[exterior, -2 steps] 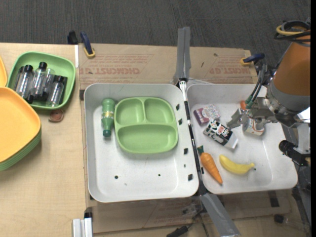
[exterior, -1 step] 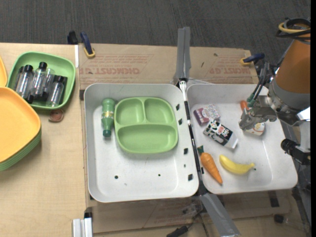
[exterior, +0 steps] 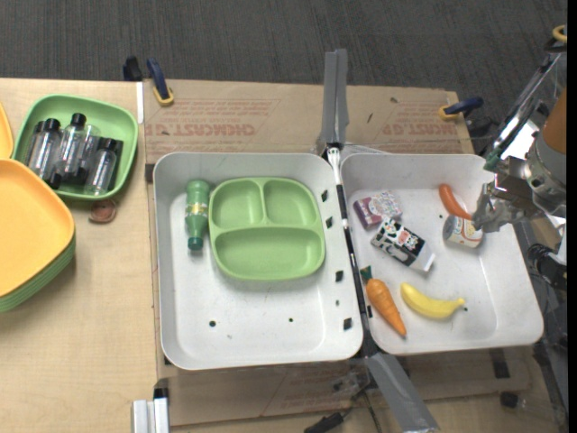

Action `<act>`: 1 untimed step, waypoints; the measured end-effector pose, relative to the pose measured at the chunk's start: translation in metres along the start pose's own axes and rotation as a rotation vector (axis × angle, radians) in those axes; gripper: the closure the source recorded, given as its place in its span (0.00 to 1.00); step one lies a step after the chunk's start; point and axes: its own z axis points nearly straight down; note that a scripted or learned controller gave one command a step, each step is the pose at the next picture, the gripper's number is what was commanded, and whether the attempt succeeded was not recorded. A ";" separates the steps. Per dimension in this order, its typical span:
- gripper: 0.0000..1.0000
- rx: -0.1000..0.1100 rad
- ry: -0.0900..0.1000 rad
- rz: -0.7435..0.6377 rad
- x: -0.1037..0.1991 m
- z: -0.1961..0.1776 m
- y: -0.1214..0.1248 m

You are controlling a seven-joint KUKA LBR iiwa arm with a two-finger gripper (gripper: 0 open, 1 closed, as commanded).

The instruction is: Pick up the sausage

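Note:
The sausage (exterior: pixel 453 200) is a short orange-red link lying at a slant in the far right part of the right bin (exterior: pixel 505 327). Its lower end touches a small white cup (exterior: pixel 462 232). My gripper (exterior: pixel 489 213) hangs at the right side of that bin, just right of the sausage and beside the cup. Nothing shows as held in it. The arm's grey wrist (exterior: pixel 550 165) rises behind it toward the right edge.
The right bin also holds a purple packet (exterior: pixel 376 208), a black-and-white carton (exterior: pixel 401 243), a carrot (exterior: pixel 386 306) and a banana (exterior: pixel 433 300). In the left bin lie a green divided plate (exterior: pixel 267 226) and a green bottle (exterior: pixel 196 213). A green tray of bottles (exterior: pixel 76 147) and orange plates (exterior: pixel 27 242) sit at left.

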 end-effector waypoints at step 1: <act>1.00 0.004 -0.002 -0.001 -0.001 -0.007 0.000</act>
